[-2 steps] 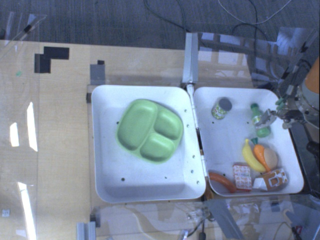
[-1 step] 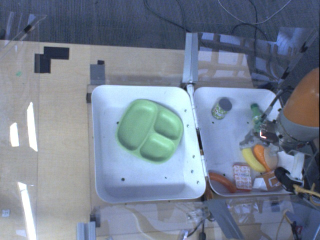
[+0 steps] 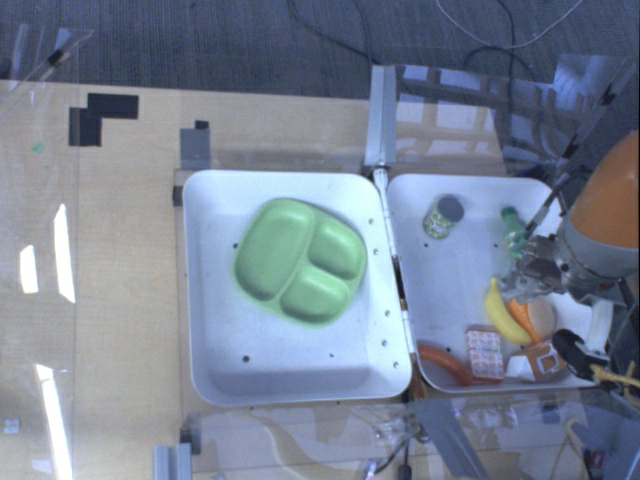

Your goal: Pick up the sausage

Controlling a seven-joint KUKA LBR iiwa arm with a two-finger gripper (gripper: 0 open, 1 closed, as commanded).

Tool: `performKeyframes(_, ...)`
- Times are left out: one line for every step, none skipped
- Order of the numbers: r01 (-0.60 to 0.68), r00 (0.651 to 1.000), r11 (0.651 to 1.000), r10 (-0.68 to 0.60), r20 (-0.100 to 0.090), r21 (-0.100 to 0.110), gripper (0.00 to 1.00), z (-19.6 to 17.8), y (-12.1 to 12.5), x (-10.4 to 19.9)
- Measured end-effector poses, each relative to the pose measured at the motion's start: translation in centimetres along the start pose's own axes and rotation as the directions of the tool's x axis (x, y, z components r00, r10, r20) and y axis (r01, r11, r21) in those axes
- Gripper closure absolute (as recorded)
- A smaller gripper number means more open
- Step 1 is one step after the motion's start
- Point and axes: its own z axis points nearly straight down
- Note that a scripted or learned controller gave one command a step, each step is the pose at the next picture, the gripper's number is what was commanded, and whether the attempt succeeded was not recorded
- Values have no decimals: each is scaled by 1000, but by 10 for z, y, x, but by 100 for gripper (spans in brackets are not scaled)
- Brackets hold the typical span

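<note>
Arm [image 3: 605, 208] reaches in from right, wrist low over right bin [image 3: 455, 268]. Gripper [image 3: 530, 280] just above banana [image 3: 503, 313]; grip state can't tell. Green divided plate [image 3: 300, 258] in left bin [image 3: 210, 298]. Sausage [image 3: 443, 363] lies at right bin's front-left corner, apart from gripper.

Pale wooden bench [image 3: 100, 298], dark ribbed floor [image 3: 200, 28] beyond.

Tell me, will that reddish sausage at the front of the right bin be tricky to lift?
Probably a bit. The sausage looks smooth and rounded, so it may slip or roll. It lies against the bin's front wall, beside a small packet, leaving little room for fingers. It seems small, so likely light.
</note>
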Motion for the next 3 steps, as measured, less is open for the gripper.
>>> performKeyframes(-242,970,970,242,1,2,100,68,13,-25)
performKeyframes(-429,903,903,429,3,5,100,13,-15,-13)
performKeyframes(-218,976,976,218,2,7,100,7,-18,-1)
